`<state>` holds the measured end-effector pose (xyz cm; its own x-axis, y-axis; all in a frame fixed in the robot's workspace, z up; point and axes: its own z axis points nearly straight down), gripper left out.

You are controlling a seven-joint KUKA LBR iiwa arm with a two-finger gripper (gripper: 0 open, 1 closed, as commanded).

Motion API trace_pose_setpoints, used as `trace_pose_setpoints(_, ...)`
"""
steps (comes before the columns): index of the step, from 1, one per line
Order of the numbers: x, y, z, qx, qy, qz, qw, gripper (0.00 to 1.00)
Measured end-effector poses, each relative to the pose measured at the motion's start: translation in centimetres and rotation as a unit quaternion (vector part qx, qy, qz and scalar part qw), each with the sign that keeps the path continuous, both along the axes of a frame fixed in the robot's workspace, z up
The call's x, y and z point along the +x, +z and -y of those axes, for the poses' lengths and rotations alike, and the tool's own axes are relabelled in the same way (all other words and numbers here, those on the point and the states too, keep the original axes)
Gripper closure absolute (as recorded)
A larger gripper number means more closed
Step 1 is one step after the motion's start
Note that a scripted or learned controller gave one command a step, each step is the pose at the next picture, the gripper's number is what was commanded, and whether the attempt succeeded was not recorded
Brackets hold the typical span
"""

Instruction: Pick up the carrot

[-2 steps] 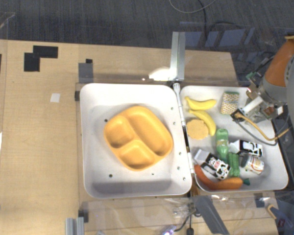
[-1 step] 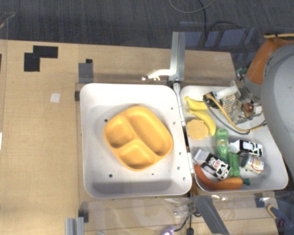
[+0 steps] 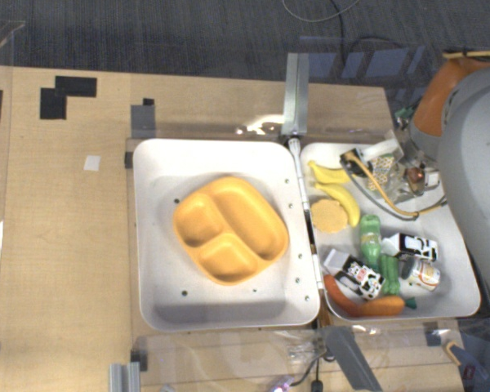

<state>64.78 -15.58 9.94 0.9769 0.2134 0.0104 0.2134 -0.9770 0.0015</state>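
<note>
Up at the far right of the right bin [image 3: 462,288], the gripper [image 3: 412,175] hangs close above the bin floor; whether it is parted or closed cannot be told. Well apart from it, to its near left, the carrot [image 3: 369,305] lies along the bin's near wall, with a green bottle [image 3: 371,243] between them.

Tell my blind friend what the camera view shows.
A carrot lies at the near edge of the right bin, which also holds bananas and a green bottle; the gripper hangs over its far end. The left bin holds a yellow divided plate.
</note>
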Motion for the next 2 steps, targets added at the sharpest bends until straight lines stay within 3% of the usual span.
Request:
trace_pose_setpoints(1,0.4,5.7,3.0,-0.0007,0.048,-0.003,0.9988,1.00)
trace_pose_setpoints(2,1.2,-1.3,4.8,-0.0005,-0.003,-0.003,1.0000,1.00)
